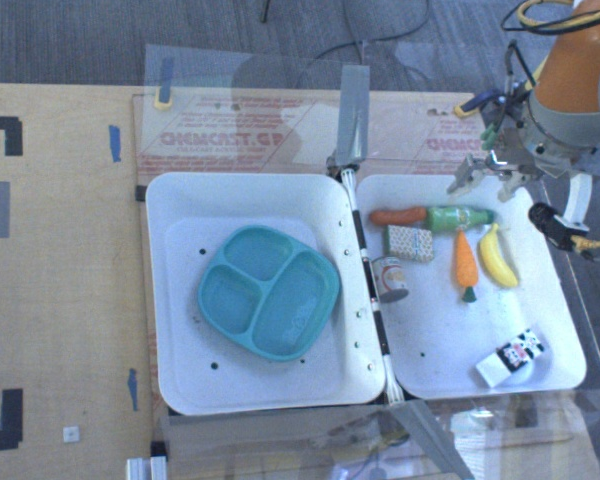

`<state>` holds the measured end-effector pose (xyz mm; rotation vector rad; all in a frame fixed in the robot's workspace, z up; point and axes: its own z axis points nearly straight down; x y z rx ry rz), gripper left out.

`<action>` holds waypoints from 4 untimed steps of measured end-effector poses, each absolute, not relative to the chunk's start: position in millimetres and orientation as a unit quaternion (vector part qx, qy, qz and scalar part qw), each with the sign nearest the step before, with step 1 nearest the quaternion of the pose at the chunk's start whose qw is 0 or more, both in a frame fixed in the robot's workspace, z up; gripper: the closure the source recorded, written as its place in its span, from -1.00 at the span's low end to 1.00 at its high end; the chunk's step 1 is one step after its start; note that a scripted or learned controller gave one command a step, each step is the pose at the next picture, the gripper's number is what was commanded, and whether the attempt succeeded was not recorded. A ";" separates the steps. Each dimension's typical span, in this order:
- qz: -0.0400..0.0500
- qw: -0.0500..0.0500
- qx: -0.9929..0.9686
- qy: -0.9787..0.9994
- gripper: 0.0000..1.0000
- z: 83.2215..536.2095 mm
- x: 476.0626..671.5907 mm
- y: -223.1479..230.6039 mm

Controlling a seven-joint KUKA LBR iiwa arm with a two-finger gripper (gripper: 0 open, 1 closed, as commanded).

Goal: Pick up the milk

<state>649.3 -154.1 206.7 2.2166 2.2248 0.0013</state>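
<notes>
The milk (511, 357) is a small white carton with black cow patches. It lies on its side near the front right corner of the right bin (450, 383). My gripper (486, 181) hangs over the far edge of that bin, well beyond the milk. Its two fingers are spread open with nothing between them. A green bottle (458, 217) lies just below the fingertips.
The right bin also holds a red-orange sausage-like piece (398, 215), a patterned box (410, 242), a can (390, 278), a carrot (465, 260) and a banana (497, 256). A teal divided plate (270, 291) sits in the left bin (180, 208).
</notes>
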 end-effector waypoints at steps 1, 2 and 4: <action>0.001 0.001 0.643 0.766 -1.00 97.5 583.2 -112.9; 0.001 0.001 0.714 0.700 -1.00 158.4 630.8 -137.5; 0.000 0.002 0.741 0.672 -1.00 272.9 571.8 -211.2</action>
